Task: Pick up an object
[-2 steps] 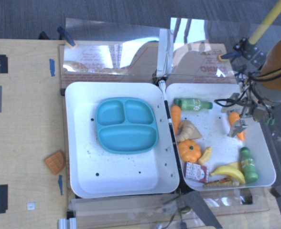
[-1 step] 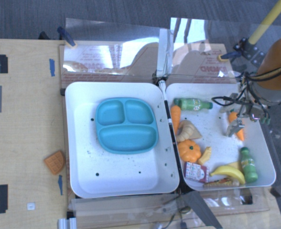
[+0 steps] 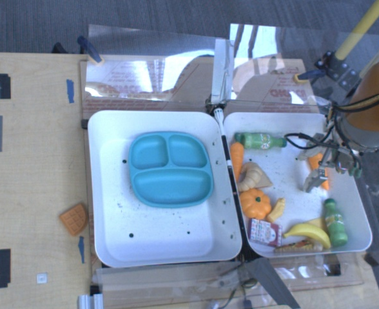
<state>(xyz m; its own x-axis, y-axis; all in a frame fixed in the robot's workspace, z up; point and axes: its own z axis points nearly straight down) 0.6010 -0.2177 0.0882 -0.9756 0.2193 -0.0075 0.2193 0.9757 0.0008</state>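
Hanging low over the right part of the right bin [image 3: 363, 221]: the gripper [image 3: 316, 180], grey and tangled in black cable, reaching in from the right. Open or closed, impossible to tell; too small and too cluttered with wires at the tip.

Peeking out around that tip, an orange piece [image 3: 315, 161], bright and small, with a second sliver of the same orange just beside the gripper's lower edge. One thing or two, hard to say; shape mostly covered by the gripper. Held or merely lying underneath on the bin floor, not clear either.

Scattered across the rest of that bin:
- a green bottle [image 3: 260, 140] lying on its side along the far wall
- a carrot [image 3: 236, 159] against the left wall
- a beige lump [image 3: 254, 176] just beside it, kind unclear
- a small pumpkin [image 3: 255, 203] below that
- a yellow bit [image 3: 278, 209] touching the pumpkin's right side
- a red and white packet [image 3: 265, 232] near the front left corner
- a banana [image 3: 309, 232] along the front wall
- a second, smaller green bottle [image 3: 334, 223] near the banana's right end

Sitting alone in the left bin [image 3: 112, 237], a blue divided plate [image 3: 170, 169]. Lying out on the wooden bench [image 3: 28, 172], left of both bins, a brown waffle-like square [image 3: 74, 219].

Cut off at the right edge, the arm's orange band [image 3: 376, 85].
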